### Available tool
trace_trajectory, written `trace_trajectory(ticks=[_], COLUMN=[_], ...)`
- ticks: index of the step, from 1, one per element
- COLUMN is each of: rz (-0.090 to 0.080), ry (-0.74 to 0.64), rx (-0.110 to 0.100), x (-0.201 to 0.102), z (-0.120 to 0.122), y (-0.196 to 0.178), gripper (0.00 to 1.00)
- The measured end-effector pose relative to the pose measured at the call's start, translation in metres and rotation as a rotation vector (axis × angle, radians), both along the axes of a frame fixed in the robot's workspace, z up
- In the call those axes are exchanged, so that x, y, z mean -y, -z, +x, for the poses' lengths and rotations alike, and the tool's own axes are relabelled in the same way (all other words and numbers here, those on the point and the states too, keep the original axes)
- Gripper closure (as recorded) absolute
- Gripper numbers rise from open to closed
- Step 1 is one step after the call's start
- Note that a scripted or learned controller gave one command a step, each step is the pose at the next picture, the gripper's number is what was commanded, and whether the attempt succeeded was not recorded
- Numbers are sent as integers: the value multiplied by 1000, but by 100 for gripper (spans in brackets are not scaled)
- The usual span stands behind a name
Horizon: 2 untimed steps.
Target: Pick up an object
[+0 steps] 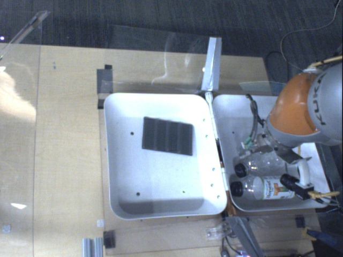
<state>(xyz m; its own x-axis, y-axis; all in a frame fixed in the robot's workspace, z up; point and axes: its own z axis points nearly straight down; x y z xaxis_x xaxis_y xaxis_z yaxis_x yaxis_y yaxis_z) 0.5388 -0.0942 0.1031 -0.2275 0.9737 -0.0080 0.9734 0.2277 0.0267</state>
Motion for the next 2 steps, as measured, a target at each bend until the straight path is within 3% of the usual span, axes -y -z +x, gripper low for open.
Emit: trace_trajectory(ticks=[1,2], rz=[0,3], ry=[0,49], rx=[0,-15], x=[0,-2], z=[0,12], y=[0,13], gripper=[0,0])
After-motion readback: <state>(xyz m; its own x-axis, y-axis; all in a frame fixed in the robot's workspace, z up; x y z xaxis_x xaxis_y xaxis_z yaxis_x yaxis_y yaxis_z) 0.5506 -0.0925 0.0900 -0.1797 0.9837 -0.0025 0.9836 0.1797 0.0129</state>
